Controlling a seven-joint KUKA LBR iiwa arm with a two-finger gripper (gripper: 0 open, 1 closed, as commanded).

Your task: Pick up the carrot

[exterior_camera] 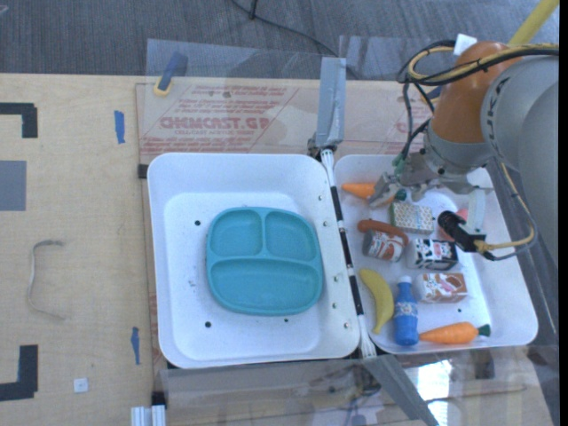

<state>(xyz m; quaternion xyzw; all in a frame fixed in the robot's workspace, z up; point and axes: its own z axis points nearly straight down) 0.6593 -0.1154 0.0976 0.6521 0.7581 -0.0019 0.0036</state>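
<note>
Left bin (169, 193): you have a blue divided plate (264, 261) sitting mid-bin, with bare white floor all round it. No task item here.

Divider between the bins: a raised double rim, running roughly 12 to 6 o'clock. Anything carried across must clear it.

Right bin (519, 322), crowded. Two orange carrot-like pieces are visible. One small carrot (359, 188) lies at the bin's 11 o'clock corner, just beside the divider rim. A second, larger carrot (453, 333) lies along the 6 o'clock wall, beside a blue bottle (406, 311). A banana (380, 298) sits at 7 o'clock; a sausage (382, 229), a can (384, 248) and small cartons fill the middle.

Claw (390, 189): low at the bin's 12 o'clock end, just to the 3 o'clock side of the small carrot. You cannot tell how far it is open; nothing is visibly between its fingers.

Status: judged not yet picked. Both carrots rest on the bin floor. Grasp and lift remain.

Room: tight. The small carrot is hemmed by corner walls at 9 and 12 o'clock; open approach looks best from 3 to 5 o'clock. The larger carrot is pinned against the 6 o'clock wall.
</note>
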